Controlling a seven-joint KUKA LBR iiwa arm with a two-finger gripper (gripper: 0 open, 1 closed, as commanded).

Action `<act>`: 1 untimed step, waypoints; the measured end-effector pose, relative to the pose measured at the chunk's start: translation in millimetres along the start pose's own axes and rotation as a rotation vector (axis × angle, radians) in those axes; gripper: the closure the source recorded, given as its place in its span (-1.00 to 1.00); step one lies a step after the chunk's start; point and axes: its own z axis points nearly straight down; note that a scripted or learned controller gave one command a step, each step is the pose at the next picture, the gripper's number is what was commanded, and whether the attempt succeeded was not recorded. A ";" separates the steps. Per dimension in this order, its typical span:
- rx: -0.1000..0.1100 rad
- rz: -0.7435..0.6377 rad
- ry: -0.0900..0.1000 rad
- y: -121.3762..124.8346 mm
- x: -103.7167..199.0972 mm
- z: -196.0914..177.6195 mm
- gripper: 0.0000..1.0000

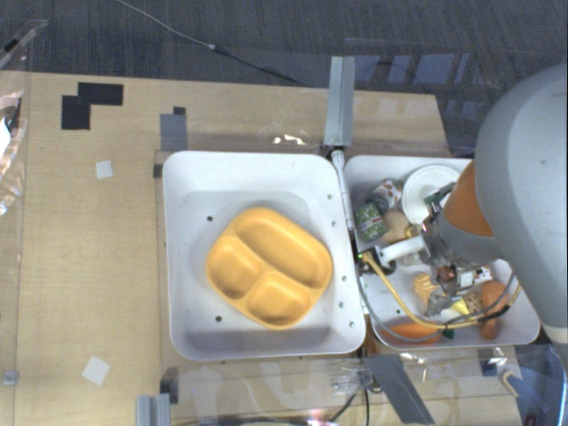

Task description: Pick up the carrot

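The arm covers the right bin's right edge. The left bin carries a yellow divided plate centrally. The gripper hangs mid-bin, finger state indeterminate. The carrot lies along the right bin's near edge

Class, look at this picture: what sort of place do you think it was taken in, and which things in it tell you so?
Most likely a robotics lab or test bench. Two white bins, the left bin and the right bin, sit side by side on a wooden bench. A grey robot arm reaches over small mixed items, and a yellow divided tray lies in the left bin.
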 end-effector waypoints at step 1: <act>-0.001 -0.045 -0.002 66.5 68.0 -19.5 -1.00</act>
